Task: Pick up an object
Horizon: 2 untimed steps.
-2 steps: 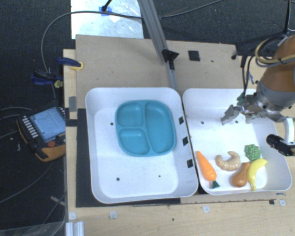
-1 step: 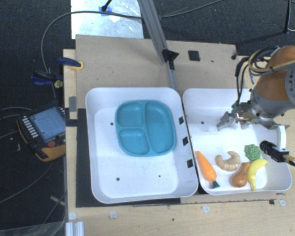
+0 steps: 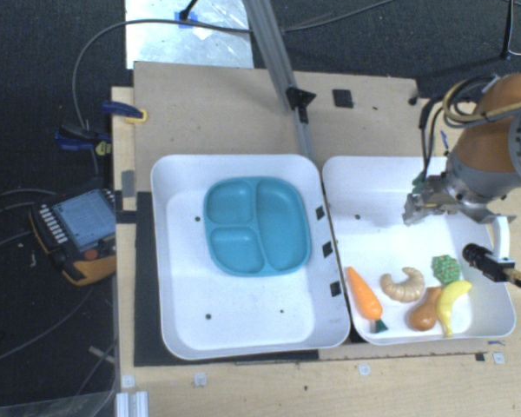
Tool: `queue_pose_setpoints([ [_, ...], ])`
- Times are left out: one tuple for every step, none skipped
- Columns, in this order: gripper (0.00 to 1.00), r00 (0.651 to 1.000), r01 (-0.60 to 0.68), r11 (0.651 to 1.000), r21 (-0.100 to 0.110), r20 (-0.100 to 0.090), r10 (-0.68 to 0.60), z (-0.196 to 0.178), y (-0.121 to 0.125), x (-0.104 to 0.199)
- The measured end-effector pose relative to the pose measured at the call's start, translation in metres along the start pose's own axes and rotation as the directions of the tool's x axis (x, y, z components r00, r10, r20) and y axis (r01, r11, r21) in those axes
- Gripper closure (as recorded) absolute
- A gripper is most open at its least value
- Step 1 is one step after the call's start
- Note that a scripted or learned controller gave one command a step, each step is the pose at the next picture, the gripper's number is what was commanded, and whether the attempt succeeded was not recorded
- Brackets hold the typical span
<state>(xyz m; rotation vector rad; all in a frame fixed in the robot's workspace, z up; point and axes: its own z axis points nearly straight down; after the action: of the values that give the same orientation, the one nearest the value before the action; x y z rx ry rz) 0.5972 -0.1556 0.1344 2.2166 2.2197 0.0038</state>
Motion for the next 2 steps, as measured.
queue_pose_setpoints([
  [1.00, 1.000, 0.005, 1.000, 0.000, -0.001, -0.005, -0.046, 0.004, 0.007],
  [1.00, 1.000, 0.005, 1.000, 0.000, -0.001, -0.005, -0.073, 0.005, 0.007],
])
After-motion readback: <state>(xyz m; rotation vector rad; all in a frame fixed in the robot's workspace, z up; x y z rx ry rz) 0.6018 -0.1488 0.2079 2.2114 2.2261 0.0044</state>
